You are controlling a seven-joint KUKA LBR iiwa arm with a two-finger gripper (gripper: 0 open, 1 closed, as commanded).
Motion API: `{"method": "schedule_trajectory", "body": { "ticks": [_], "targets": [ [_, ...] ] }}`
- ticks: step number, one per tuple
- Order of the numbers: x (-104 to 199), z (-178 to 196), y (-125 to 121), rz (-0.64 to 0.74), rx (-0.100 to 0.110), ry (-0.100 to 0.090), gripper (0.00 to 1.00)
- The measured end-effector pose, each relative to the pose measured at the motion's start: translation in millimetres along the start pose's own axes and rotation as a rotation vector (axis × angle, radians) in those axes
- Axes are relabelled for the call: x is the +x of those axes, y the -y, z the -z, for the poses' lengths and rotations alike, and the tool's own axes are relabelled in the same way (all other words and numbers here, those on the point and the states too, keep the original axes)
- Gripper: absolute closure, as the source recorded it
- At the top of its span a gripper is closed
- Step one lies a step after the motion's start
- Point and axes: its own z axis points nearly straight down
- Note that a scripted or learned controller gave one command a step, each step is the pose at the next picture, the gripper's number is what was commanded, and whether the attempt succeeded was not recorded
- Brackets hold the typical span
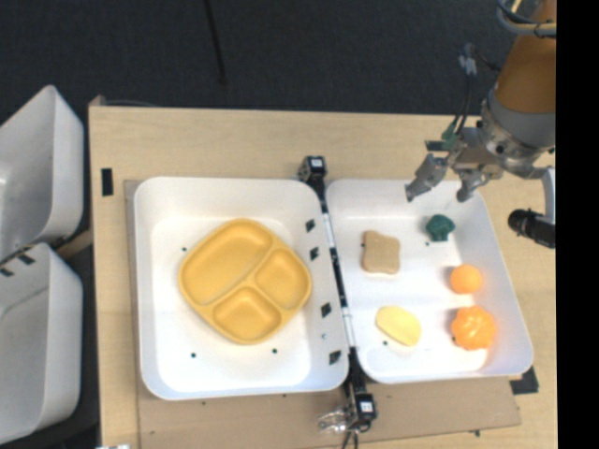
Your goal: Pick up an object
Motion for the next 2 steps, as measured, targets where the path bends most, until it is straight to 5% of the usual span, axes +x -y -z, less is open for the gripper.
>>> {"method": "schedule_trajectory", "body": {
  "ticks": [2],
  "targets": [
    [-4.6,-122.6,-4.8,-0.004,0.004,0.003,0.0]
  ]
}}
